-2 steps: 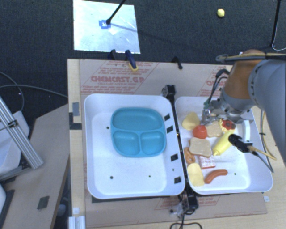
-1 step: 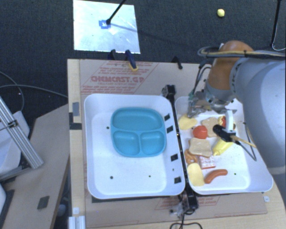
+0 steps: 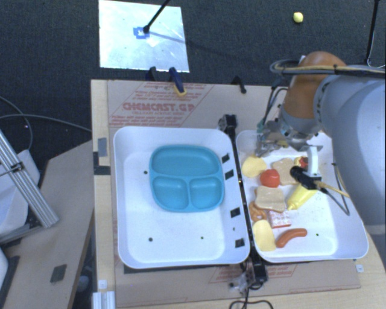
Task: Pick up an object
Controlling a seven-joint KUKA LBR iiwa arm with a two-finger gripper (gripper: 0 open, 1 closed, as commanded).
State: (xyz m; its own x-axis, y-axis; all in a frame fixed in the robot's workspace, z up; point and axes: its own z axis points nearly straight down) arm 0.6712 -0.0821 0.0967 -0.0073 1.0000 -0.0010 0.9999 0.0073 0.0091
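Bench bins: left [image 3: 129, 241] holds blue tray [image 3: 186, 177], right [image 3: 347, 238] food; fingers' [image 3: 264, 145] state unclear.

You've got dark carpet [image 3: 48, 54] all around, a shiny metal sheet [image 3: 143, 35] lying on it up top, and a little yellow ball [image 3: 298, 17] near the corner.

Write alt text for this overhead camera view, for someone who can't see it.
A grey robot arm with an orange band reaches from the right, its gripper low over the right white bin, which holds toy food: a tomato, bread slice and sausage. The left white bin holds a blue divided plate.
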